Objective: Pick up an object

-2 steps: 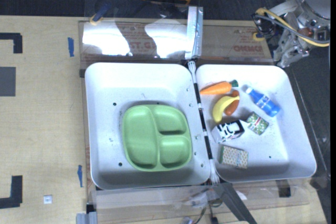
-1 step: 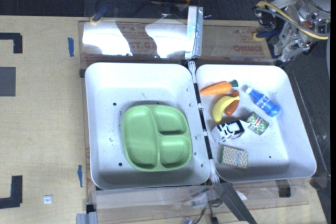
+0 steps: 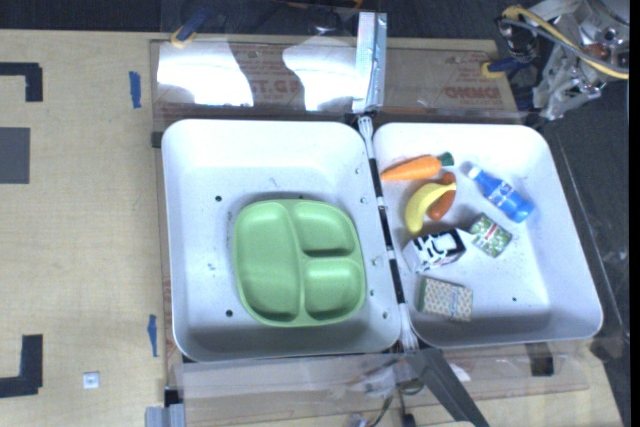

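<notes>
In the right bin (image 3: 560, 215), against its left wall: a banana (image 3: 428, 203), yellow with a brown-orange patch on the upper side, curved, smooth-skinned, lying flat.

Just above the banana, touching or nearly so: a carrot (image 3: 415, 168), orange, tapered, with a green stub at its right end, lying across.

Right of the banana, a little apart: a blue bottle (image 3: 500, 195), glossy plastic, white cap, on its side at a slant.

Below and right of the banana: a small green-and-white carton (image 3: 490, 235), boxy, tilted.

Directly below the banana, close: a black-and-white packet (image 3: 440, 248), print too small to read.

Further below the banana: a flat speckled rectangle (image 3: 445, 298), dull in texture, make unclear.

Left of the banana, across the bin walls, in the left bin (image 3: 190, 175): a green divided plate (image 3: 298, 260), matte plastic, rounded corners, three compartments.

Well above and right of the banana, outside the bin: the gripper (image 3: 562, 95), metal, tangled in cables, holding nothing visible; whether wide or narrow, cannot tell.

Between gripper and banana: open space, the bottle nearest the way.
</notes>
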